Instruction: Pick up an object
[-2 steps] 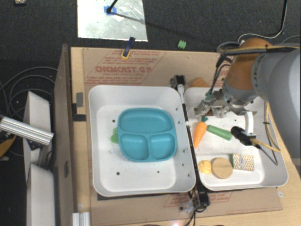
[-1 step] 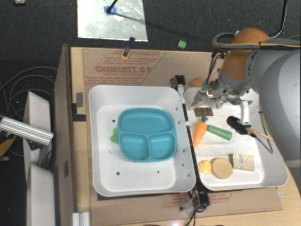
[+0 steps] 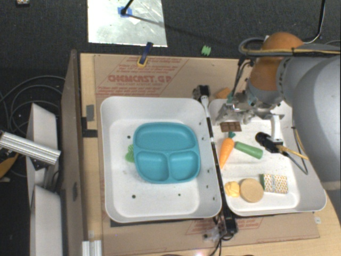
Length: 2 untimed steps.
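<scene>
Overhead, the gripper point(image 3: 233, 116) hangs over the right bin's point(image 3: 309, 188) far left corner, directly above a small brown block point(image 3: 230, 126), while the toy carrot point(image 3: 226, 151) lies just nearer, its long axis pointing toward the camera; jaw state unclear.

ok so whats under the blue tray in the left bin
A bit of something green pokes out from under the left edge of the blue tray. What it is can't be told, since the tray covers the rest. Around it, the left bin's white floor shows.
</scene>
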Each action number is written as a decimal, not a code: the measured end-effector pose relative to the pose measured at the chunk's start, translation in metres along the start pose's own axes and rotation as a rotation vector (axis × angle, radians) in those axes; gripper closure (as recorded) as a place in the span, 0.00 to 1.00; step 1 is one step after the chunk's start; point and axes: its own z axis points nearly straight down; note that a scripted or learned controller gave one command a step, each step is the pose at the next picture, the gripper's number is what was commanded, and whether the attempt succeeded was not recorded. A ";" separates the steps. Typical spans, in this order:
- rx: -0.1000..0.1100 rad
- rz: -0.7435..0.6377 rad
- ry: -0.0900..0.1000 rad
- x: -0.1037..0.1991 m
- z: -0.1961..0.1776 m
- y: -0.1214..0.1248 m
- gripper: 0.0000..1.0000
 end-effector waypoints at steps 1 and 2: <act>0.000 0.000 0.000 0.000 0.000 0.000 0.00; 0.004 0.005 0.000 -0.001 0.001 -0.035 0.00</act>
